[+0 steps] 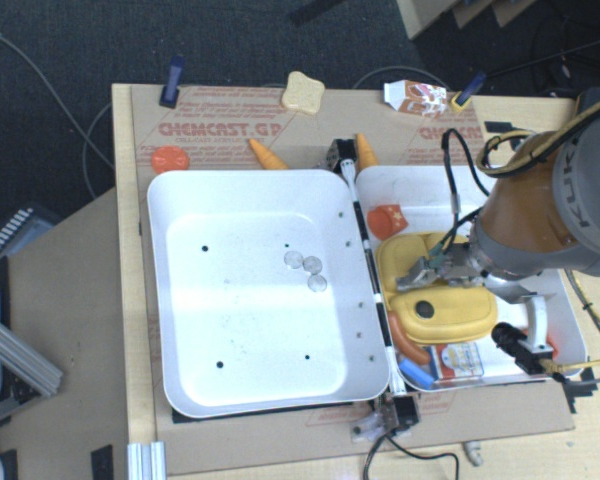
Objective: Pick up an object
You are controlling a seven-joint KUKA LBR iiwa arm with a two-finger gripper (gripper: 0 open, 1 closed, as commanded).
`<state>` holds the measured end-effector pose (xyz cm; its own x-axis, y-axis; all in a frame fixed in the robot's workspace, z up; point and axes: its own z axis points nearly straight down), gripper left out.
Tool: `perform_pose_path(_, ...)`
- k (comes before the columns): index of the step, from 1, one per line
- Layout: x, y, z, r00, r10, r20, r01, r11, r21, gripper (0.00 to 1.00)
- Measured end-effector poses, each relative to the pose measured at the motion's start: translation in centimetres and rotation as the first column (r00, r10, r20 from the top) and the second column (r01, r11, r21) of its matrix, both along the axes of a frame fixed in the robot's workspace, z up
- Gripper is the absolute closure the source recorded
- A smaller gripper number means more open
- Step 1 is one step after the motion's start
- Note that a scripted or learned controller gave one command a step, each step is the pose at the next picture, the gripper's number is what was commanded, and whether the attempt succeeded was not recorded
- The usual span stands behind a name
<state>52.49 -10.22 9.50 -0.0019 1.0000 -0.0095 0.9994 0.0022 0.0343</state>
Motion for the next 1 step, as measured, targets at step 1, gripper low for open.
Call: perform_pose_path(1,7.25,-2.93,4.82,1.000,-0.002,-0.031,0.002,1.000,0.008,0.00)
